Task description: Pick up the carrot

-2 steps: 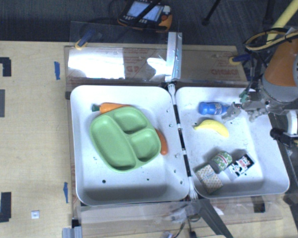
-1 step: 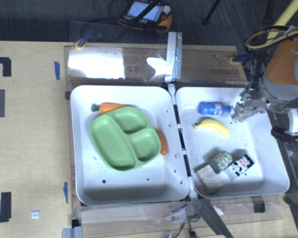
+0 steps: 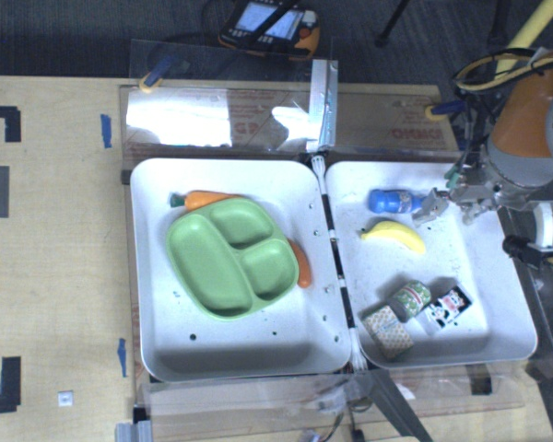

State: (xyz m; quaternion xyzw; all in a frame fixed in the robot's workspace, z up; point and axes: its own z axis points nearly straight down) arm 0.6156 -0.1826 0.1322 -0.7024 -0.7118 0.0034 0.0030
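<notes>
Carrot [image 3: 205, 198] seemingly far from gripper [image 3: 440, 201]

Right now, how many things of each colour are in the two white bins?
Green: 1, the divided plate
Orange: 2, the carrot behind the plate and an orange piece at the plate's right edge
Yellow: 1, the banana
Blue: 1, the bottle
Mixed colours: 3, the can, the black-and-white box and the patterned packet
Total: 8
</notes>
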